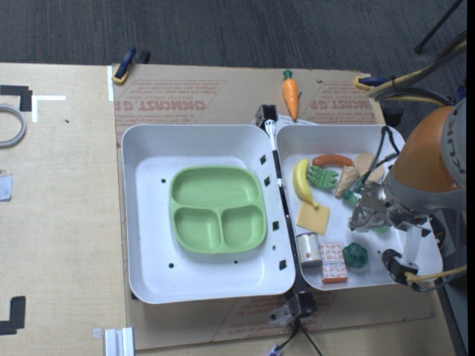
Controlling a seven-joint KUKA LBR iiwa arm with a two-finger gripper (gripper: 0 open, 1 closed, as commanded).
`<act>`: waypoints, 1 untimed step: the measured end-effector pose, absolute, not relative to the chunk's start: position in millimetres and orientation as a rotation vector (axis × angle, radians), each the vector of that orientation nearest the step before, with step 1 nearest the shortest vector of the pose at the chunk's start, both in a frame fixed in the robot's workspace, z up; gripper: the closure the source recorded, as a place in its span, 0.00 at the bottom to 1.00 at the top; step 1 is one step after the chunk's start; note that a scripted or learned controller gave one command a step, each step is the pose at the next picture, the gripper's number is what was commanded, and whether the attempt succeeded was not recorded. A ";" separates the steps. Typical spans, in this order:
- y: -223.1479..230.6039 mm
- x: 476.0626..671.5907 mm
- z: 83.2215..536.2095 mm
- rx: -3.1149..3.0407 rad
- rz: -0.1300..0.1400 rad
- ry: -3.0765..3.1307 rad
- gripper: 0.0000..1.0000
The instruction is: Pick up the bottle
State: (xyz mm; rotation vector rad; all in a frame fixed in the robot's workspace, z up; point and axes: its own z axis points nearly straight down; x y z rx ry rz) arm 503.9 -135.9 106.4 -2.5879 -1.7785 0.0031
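Your bench was a pale wooden top (59, 221) with a brown cardboard sheet (193, 95) laid over its middle, red print showing on the sheet. Beyond the bench's far edge lay dark carpet (223, 13). A blue clamp (124, 65) sat at the sheet's far left corner, and a toy carrot (289, 95) lay on the cardboard just behind the two bins. Near the left edge of the bench you had a ring of tape (9, 124) and some black tape marks (15, 95).

The left bin (141, 265) held a green divided plate (219, 210). The right bin (415, 265) held the clutter: a banana (300, 180), a yellow cheese slice (313, 217), a red sausage (332, 159) and a small box (333, 262).

The only thing shaped like a bottle was a small white cylinder with a red label (308, 249). It lay in the near left corner of the right bin, touching the box, though you could not be sure it was the bottle.

Your gripper (365, 219) hung low over the middle of the right bin, apart from that cylinder. Whether it was open or closed could not be told.
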 end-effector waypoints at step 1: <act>-86.8 479.1 246.9 -2.695 0.003 -1.613 1.00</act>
